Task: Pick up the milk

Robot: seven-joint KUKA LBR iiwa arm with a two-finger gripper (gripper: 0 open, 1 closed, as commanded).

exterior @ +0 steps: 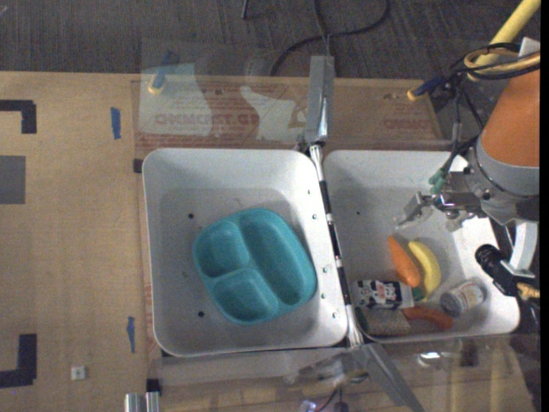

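The milk (380, 293) is a small white carton with dark print, lying on its side by the front left wall of the right bin (364, 187). My gripper (418, 210) hangs over the middle of that bin, up and to the right of the carton and well apart from it. Nothing shows between its fingers. The grey arm with its orange band (515, 127) comes in from the right.
An orange carrot (403, 262) and a yellow banana (426, 266) lie just behind the milk. A brown slab (386, 320), a red item (427, 318) and a small can (463, 298) sit along the front. A teal divided plate (254, 265) lies in the left bin (171, 187).
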